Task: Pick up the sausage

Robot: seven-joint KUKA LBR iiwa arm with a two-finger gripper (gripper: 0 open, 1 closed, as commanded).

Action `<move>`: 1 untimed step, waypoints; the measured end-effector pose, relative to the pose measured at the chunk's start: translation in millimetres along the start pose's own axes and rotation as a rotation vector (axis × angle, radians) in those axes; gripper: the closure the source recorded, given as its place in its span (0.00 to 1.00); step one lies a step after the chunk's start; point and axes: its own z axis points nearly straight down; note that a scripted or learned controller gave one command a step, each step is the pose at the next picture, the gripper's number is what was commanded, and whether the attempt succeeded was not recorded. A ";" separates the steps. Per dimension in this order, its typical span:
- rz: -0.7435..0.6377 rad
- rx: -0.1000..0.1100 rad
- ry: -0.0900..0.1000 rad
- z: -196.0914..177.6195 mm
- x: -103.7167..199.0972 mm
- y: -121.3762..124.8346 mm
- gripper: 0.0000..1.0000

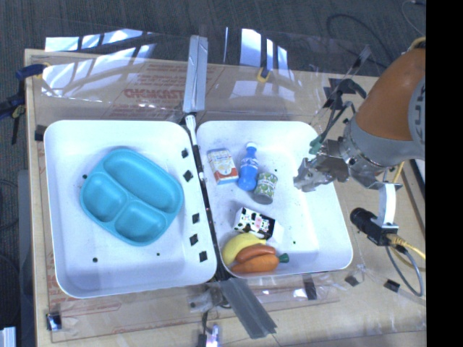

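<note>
The sausage (255, 264) looks like the orange-brown rounded piece at the front edge of the right bin (327, 226). It lies against a yellow fruit (237, 248) and an orange piece with a green tip (262, 252). My gripper (307, 178) hangs over the right side of that bin, up and to the right of the sausage and well apart from it. Nothing shows in its grasp.
The right bin also holds a small carton (222, 165), a blue bottle (249, 169), a green can (265, 186) and a black-and-white cow-patterned item (254, 223). In the left bin (65, 251) lies a blue divided plate (132, 194). Cables and a black fitting (369, 225) sit off the bin's right.
</note>
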 end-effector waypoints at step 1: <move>-0.007 0.006 0.001 70.4 -23.8 -27.1 1.00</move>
